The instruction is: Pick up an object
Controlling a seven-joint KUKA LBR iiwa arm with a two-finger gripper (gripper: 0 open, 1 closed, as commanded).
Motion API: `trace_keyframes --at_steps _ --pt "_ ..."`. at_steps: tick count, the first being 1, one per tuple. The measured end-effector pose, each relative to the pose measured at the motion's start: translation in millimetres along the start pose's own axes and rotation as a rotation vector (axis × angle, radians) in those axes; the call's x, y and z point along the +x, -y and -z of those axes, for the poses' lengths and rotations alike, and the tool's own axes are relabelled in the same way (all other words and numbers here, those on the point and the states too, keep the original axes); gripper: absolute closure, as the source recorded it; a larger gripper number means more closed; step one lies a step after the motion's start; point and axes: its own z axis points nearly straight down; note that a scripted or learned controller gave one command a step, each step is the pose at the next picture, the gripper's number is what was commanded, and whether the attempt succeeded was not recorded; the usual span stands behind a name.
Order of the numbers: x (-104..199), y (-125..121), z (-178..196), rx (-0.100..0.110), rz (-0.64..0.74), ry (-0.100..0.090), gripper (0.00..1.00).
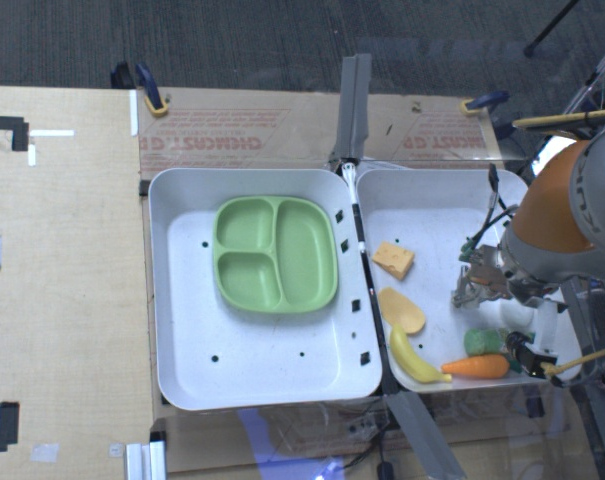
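The right bin (422,203) holds a tan cheese-like wedge (393,259), a pale yellow oval piece (403,310), a yellow banana (412,358), an orange carrot (476,367) and a green round item (485,341). My gripper (475,288) hangs low over the right side of this bin, just above the green item and to the right of the oval piece. Nothing shows between its fingers from this angle. The arm's orange band (552,213) sits above it.
The left bin (182,298) bears a green three-compartment plate (276,254). A grey divider bar (354,108) runs between the bins at the back. Blue clamps (147,86) hold cardboard behind the bins. Wooden bench extends left.
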Motion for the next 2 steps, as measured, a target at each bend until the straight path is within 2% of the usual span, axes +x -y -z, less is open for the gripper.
trace_keyframes --at_steps 1,2 --pt "-37.9 4.9 83.2 0.0 -0.233 0.001 1.0" --pt "-41.8 -6.4 29.3 0.002 -0.246 0.0 1.0"
